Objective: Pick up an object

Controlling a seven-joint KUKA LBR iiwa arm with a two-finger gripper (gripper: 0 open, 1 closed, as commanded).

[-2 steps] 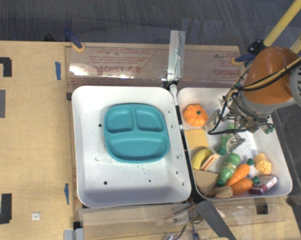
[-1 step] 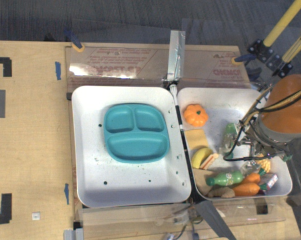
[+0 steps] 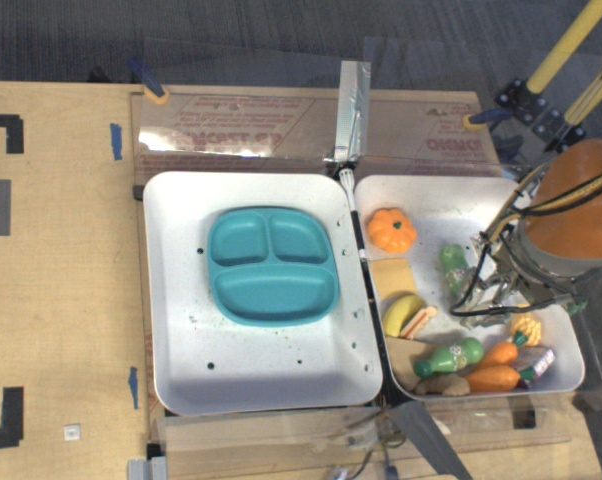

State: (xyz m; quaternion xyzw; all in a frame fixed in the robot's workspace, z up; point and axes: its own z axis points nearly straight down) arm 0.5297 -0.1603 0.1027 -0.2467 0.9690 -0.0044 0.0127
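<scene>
arm reaches down from right, hand low over right bin; hand state unclear.

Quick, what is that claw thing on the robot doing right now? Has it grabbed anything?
Tool: low in the right bin among the toy food; whether it is open, closed or holding anything cannot be told.

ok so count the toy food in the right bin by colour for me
Orange: 3, the pumpkin and two carrots
Yellow: 3, cheese slice, banana, corn
Green: 2, one by the gripper, one near the carrots
Total: 8, though some pieces near the front wall are hard to tell apart.
</scene>
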